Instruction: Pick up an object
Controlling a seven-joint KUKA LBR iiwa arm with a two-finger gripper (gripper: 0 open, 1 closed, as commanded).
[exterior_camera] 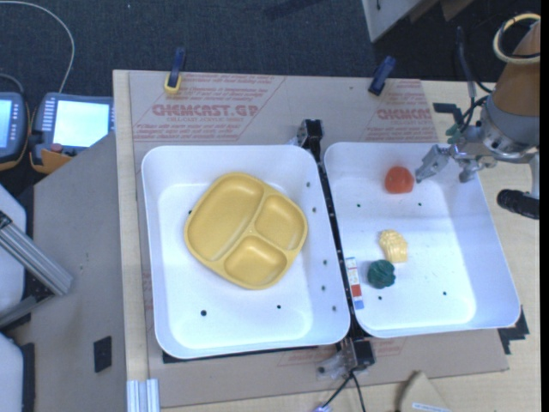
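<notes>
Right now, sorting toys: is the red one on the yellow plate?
No, the red toy lies in the right bin, apart from the plate.

Two white bins (171,316), one yellow divided plate (246,229), one red ball (398,179), one yellow corn piece (394,245), one green broccoli piece (381,273).

A robotics lab: clamped cardboard bench (257,101), teach pendant (73,123), cables, two white bins (171,316)

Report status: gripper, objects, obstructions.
Gripper over right bin, holding nothing. Tomato beside it; corn, broccoli nearer. Nothing blocking.
</notes>
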